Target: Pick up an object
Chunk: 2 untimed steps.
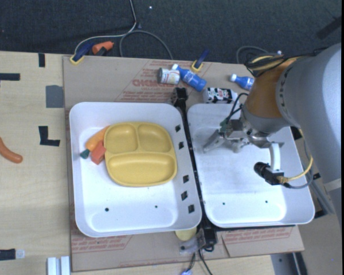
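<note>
The metal pincer (225,139) hangs released, fingers spread, over the smooth right bin's (246,211) far left corner, gripping nothing. In the left bin (126,219), a glossy yellow divided plate (141,153) lies centred, an orange carrot-shaped toy (95,143) touching its left edge.

Two white bins (83,211), one yellow plate (140,154).
</note>
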Each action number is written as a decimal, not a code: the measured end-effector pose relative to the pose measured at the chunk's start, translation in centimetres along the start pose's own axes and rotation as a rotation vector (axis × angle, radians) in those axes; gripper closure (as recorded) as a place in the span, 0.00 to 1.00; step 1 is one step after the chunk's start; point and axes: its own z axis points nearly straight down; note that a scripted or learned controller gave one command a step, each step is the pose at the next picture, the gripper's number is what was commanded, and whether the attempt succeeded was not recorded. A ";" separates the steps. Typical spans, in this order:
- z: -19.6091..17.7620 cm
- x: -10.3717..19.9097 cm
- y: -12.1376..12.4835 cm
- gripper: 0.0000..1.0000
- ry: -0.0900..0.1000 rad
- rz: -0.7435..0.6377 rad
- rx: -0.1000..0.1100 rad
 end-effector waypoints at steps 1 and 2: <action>0.1 1.6 5.2 0.00 0.002 0.000 0.000; 0.1 2.1 4.3 0.00 0.000 0.003 0.002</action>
